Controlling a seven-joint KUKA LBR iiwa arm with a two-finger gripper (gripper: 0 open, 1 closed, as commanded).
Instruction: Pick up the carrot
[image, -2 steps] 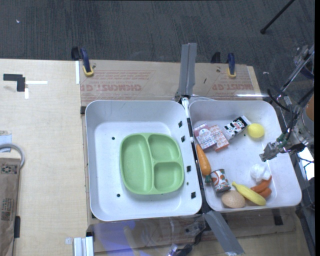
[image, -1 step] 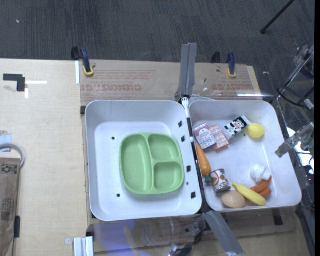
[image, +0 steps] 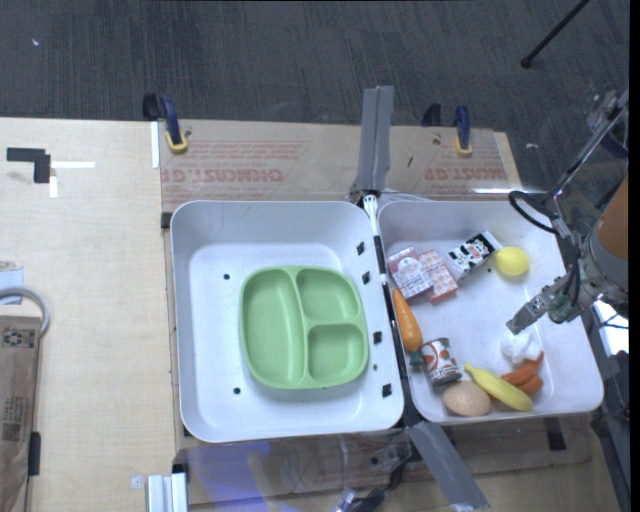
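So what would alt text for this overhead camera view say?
A robot gripper hovers over the right bin of toy food, away from the carrot by that bin's left wall. The left bin holds a green divided tray.

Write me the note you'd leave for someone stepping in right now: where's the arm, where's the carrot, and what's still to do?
Tool: over the right side of the right bin, above a white object; whether it is open or shut cannot be told, and nothing is visibly held.
Carrot: lying at the right bin's left wall, beside the small can, well apart from the tool.
Other orange pieces lie near the banana, under the tool; don't confuse them.
Left bin holds the green tray.
Done: nothing yet. Left: reach the carrot, grasp, lift.
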